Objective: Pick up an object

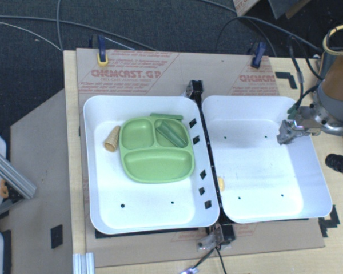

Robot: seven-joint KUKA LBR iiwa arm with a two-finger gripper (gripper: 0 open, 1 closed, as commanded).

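A green divided plate [156,149] lies in the left bin [103,204], with a green pod-shaped piece [172,133] in its upper right compartment. A tan cone [111,138] rests just left of the plate on the bin floor. A small yellow bit [220,183] sits at the left wall of the right bin [308,198]. My gripper [286,133] hangs over the upper right part of the right bin, far from the plate, and nothing shows between its metal fingers.
A black divider with clips [202,153] runs between the two bins. Blue clamps [102,48] hold the cardboard at the back. An aluminium bar [8,173] lies off the bench at left. Cables cross the dark floor behind.
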